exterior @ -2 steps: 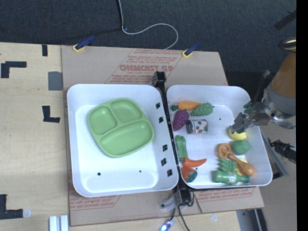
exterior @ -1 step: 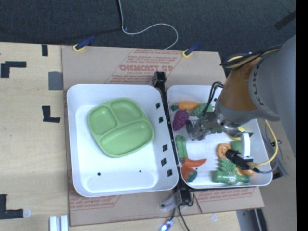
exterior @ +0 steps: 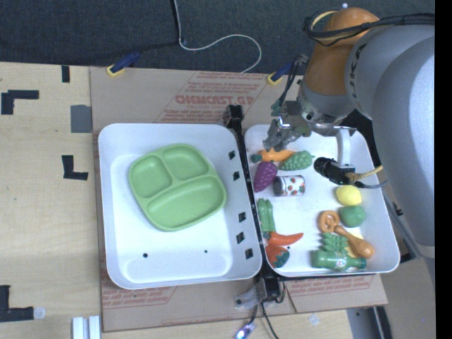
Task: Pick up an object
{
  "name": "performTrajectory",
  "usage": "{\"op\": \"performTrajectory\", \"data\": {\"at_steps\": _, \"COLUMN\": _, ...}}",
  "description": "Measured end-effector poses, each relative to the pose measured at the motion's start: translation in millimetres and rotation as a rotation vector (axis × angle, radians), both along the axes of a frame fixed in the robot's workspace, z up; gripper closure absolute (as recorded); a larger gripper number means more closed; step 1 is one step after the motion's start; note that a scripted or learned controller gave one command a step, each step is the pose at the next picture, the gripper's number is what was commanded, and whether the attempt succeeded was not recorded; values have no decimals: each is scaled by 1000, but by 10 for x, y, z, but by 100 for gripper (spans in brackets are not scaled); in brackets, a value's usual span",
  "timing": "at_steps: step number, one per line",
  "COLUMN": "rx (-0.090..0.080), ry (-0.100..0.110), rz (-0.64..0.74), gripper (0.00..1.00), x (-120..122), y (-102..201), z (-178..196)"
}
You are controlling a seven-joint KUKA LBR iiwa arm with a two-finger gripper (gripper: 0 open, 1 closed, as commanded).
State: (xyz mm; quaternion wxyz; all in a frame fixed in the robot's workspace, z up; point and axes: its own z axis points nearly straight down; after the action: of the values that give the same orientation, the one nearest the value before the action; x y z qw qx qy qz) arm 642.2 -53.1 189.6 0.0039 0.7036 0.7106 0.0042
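Note:
My gripper point(exterior: 281, 138) hangs low over the back left part of the right bin point(exterior: 376, 189). Directly under and in front of it lies an orange carrot toy point(exterior: 276, 156). I cannot tell whether it touches the carrot. Close by are a green bumpy vegetable point(exterior: 299, 161), a purple grape bunch point(exterior: 265, 176) and a small red and white can point(exterior: 290, 185).
The right bin also holds a yellow lemon point(exterior: 348, 194), a green lime point(exterior: 354, 216), an orange ring toy point(exterior: 330, 223), a green leafy toy point(exterior: 337, 254), a green pod point(exterior: 265, 215) and a red chili point(exterior: 284, 239). In the left bin point(exterior: 113, 189) lies a green divided plate point(exterior: 176, 186).

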Motion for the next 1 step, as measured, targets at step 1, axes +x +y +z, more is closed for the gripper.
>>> {"op": "performTrajectory", "data": {"at_steps": 1, "rx": 2, "ry": -4, "rz": 0, "gripper": 100, "x": -297, "y": 610, "z": 1651}}
